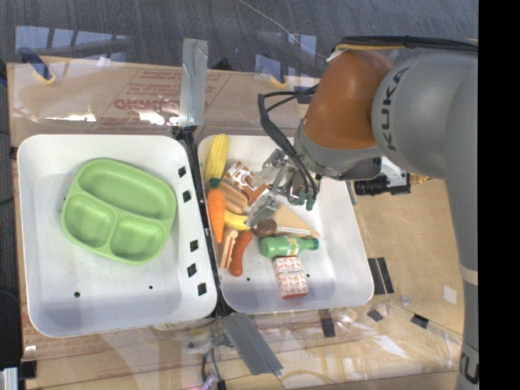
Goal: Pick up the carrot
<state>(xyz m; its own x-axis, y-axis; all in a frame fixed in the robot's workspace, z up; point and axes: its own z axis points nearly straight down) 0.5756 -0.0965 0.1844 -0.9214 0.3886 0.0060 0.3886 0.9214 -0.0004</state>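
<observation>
Arm: the grey KUKA iiwa arm (422, 112), with its orange band, reaches in from the right and bends down over the right bin.
Gripper: the gripper (262, 210) hangs low over the middle of the right bin, its metal fingers amid the pile of toy food; whether they are spread or closed cannot be told (the clutter beneath hides the tips), and nothing is plainly seen between them.
Carrot: the carrot (216, 214) lies lengthwise along the left wall of the right bin, just below the corn cob, apart from the gripper and to its left.
Right bin: the right bin (345, 279) also holds a yellow corn cob (215, 158) at its upper left, a green bottle (286, 245) lying on its side near the centre, a small red-and-white carton (290, 277) just below the bottle, and a reddish sausage-shaped piece (240, 253) beside the carrot's lower end.
Left bin: the left bin (49, 299) holds a green divided plate (119, 210), tilted a little, in its upper half.
Bench: brown cardboard (97, 96) lies under both bins.
</observation>
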